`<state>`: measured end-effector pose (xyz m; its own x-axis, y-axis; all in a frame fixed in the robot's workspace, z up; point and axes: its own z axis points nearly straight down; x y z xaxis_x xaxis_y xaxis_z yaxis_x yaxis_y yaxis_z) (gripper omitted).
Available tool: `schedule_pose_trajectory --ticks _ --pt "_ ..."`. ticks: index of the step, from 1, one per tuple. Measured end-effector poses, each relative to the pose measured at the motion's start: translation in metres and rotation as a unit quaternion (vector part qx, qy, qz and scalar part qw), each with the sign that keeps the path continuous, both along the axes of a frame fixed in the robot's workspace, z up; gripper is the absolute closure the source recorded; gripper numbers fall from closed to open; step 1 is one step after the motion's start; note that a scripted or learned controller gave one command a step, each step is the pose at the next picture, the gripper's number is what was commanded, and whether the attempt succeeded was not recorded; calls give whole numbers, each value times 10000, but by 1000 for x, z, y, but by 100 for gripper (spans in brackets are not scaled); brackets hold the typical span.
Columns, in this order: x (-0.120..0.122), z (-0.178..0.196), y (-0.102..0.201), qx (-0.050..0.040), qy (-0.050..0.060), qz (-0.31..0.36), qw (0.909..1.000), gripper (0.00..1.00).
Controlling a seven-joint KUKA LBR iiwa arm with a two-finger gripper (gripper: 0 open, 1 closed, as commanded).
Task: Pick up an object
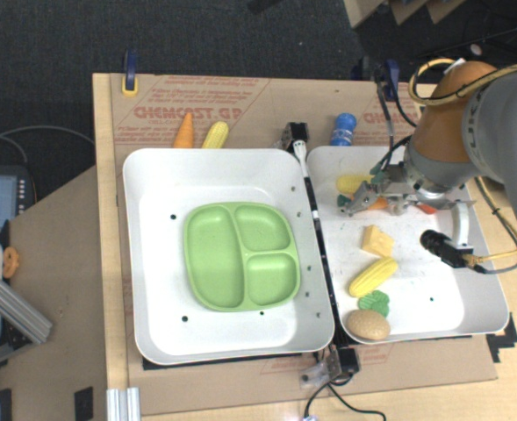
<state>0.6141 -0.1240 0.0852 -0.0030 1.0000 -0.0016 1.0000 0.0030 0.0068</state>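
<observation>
In the right bin [427, 281], far-left corner, the gripper [364, 200] sits low, just beside a small yellow rounded piece [352, 183], smooth and pale yellow. An orange bit [379, 204] lies next to it. Can't tell if the claw is apart or together.

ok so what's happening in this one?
The KUKA arm is reaching in from the right, with its tool low over the far-left corner of the right bin, right by a yellow piece and an orange piece. I can't tell whether it has hold of anything. A cheese wedge, corn cob, green piece and potato lie untouched nearer the camera. The left bin holds a green divided plate.
</observation>
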Motion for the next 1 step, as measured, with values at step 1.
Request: schedule_pose_trajectory --ticks 1 --pt "46 -1 3 5 116 -9 9999 0"
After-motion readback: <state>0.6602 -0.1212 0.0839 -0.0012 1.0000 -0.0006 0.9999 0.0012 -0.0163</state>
